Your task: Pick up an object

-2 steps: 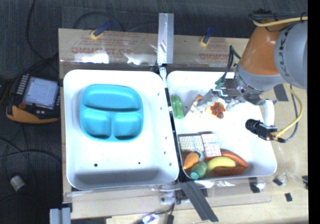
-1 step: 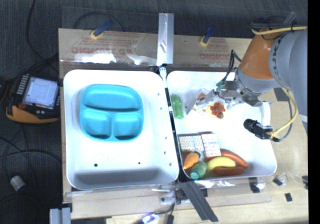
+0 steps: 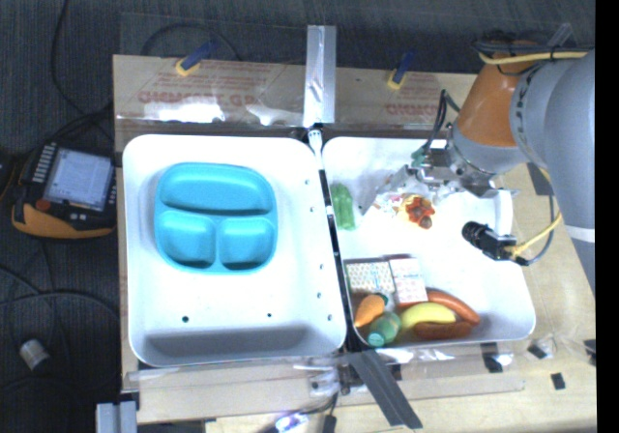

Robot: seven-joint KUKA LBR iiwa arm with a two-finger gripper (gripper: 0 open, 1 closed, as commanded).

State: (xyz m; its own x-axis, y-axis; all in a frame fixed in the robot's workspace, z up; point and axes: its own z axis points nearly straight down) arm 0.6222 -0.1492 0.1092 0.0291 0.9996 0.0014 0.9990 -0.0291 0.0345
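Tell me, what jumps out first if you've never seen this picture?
The bright blue tray with three compartments, lying in the left bin. Next, the grey arm with its orange band reaching over the right bin, its gripper near a small red-orange thing. A banana lies among toy foods at that bin's front edge.

Bench (image 3: 135, 93): two white bins, left bin (image 3: 140, 257), right bin (image 3: 503, 276), touching side by side.

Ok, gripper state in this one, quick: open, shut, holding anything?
Gripper: cannot be told; it sits low over the small red and orange item in the right bin.
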